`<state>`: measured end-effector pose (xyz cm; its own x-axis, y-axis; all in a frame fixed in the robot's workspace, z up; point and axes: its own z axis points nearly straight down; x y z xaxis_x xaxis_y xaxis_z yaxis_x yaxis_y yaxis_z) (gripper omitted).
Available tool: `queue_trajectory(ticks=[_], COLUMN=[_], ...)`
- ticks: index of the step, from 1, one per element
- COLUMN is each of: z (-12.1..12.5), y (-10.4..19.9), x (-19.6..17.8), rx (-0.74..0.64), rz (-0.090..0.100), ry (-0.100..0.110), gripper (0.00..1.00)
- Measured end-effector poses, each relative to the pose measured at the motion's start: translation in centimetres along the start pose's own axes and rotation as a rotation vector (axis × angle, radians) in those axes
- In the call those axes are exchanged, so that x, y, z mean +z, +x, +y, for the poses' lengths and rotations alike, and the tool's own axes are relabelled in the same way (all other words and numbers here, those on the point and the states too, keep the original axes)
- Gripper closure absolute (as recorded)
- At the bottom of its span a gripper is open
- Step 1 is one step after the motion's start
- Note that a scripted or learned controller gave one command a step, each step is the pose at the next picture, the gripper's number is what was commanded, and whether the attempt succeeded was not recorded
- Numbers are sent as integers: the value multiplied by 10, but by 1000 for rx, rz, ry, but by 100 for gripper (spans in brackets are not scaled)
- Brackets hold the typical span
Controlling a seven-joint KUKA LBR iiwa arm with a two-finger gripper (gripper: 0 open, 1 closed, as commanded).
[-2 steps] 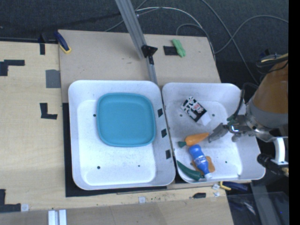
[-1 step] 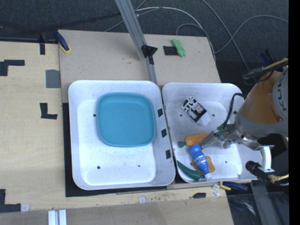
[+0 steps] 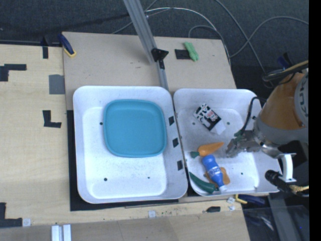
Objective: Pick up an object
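Observation:
My gripper (image 3: 235, 147) hangs low over the right bin (image 3: 241, 102), near its right side, with the grey arm and orange band behind it. Just left of the fingertips lies an orange carrot-shaped toy (image 3: 210, 148). Below that toy rests a blue bottle (image 3: 213, 170) with a white cap, lying on an orange piece and beside a dark green object (image 3: 199, 183). A small black-and-white box (image 3: 207, 116) sits toward the bin's back. Nothing shows between the fingers.
The left bin (image 3: 90, 185) holds a square turquoise plate (image 3: 134, 127). A grey metal pole (image 3: 143, 26) slants across the bench behind the bins. A green marker (image 3: 191, 51) and a blue-yellow clamp (image 3: 67, 46) lie on the bench top. Cables loop at the back right.

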<state>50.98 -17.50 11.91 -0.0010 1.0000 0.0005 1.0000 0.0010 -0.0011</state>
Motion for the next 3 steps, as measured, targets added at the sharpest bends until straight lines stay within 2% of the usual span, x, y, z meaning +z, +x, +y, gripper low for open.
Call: queue_trajectory(ticks=[1,2,3], z=[-5,3,3], y=[4,2,2], x=[-59,-119,-140], rx=[0,0,1], rz=[-1,-2,-1], ry=[-5,-6,-2], gripper=[100,100,100])
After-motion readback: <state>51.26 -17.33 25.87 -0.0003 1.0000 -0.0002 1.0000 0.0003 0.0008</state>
